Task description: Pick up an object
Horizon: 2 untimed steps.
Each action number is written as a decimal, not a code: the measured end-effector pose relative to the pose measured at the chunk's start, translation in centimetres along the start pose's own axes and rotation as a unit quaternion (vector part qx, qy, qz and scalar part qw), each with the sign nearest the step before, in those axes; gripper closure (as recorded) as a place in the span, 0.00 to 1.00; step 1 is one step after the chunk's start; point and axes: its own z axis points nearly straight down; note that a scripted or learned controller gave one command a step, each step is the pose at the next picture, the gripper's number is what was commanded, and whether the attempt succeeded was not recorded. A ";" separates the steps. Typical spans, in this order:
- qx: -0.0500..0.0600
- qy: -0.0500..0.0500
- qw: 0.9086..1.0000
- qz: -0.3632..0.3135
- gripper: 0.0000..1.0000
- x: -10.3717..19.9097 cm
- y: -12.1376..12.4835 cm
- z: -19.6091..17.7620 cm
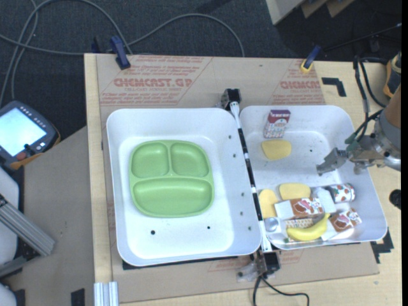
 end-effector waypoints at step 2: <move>-0.001 0.001 1.000 -0.001 0.00 5.9 -0.5 11.8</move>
